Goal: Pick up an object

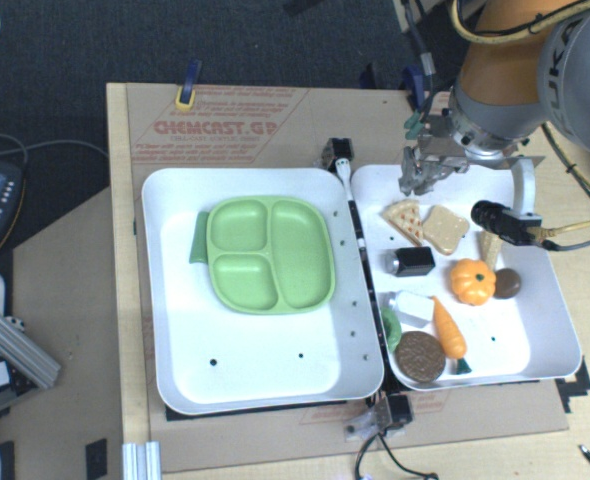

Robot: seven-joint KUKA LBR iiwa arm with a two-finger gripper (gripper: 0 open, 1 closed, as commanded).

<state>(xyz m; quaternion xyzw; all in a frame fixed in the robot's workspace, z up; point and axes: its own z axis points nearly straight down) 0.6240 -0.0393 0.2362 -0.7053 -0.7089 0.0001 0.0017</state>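
My gripper (413,182) hangs over the far left corner of the right bin (565,330), just above and left of a waffle-patterned cracker (404,221). Nothing is seen between its fingers. Beside the cracker lies a pale square biscuit (444,228). A black block (413,261) sits in front of them. Further right are a small orange pumpkin (472,280), a brown ball (506,283) and a tan stick (490,245). Near the front lie a carrot (449,329), a round brown cookie (419,356), a white block (412,307) and a green piece (390,325).
The left bin (175,348) holds a green three-compartment plate (271,254). A black camera part with a cable (505,222) hangs off the wrist over the right bin's back. The grey and orange arm (520,48) fills the top right. Clamps (186,90) sit at the board's far edge.
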